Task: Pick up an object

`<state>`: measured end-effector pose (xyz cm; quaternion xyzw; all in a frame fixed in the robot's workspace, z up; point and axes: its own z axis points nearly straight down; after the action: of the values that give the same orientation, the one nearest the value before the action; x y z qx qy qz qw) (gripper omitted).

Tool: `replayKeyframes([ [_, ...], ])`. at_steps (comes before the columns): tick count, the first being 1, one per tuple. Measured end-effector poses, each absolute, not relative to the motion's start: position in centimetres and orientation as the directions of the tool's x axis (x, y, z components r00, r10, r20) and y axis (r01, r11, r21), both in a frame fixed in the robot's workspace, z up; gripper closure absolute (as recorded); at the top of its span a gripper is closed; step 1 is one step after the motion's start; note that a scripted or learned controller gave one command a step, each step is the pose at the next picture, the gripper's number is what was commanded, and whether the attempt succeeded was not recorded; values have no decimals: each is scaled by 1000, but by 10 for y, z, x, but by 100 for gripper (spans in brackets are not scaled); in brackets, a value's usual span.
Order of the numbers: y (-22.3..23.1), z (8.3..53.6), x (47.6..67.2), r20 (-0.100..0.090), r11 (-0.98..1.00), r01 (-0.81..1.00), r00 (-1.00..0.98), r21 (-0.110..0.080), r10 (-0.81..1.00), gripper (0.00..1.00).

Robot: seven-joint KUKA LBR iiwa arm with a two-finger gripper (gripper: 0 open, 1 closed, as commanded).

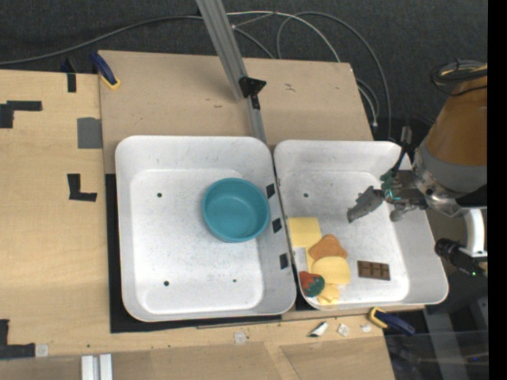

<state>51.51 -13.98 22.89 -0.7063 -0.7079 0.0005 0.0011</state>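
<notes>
1. An overhead, slanted look at a bench with 2 shallow white bins side by side. The left bin (142,236) holds a teal bowl (235,209), sitting right of its centre.

2. The right bin (333,165) holds a small huddle of objects at its near-left side: a pale yellow square block (304,230), an orange piece (326,248) touching it, a yellow piece (333,272) just below, and a red and green item (313,282) at the bin's front edge. A brown chocolate-bar-like piece (373,271) lies apart, to their right.

3. Progress, as a judgement — nothing has been picked up yet. Every object rests on a bin floor, so the whole grasp and lift is left to do.

4. The gripper (366,205) reaches in from the right and sits over the right bin's bare middle, near the yellow block but above and right of it. It touches none of the objects — nothing lies between its fingers. How far apart the jaws stand I cannot tell; they read as 1 dark shape.
</notes>
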Motion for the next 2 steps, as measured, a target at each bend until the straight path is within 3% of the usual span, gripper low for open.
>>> replayKeyframes([
  [1, -140, 229, 515, 1, 2, 1000, -2, -2, 1000, 0],
  [2, -132, 173, 507, 2, 1, 1000, -1, -8, 1000, 0],
])
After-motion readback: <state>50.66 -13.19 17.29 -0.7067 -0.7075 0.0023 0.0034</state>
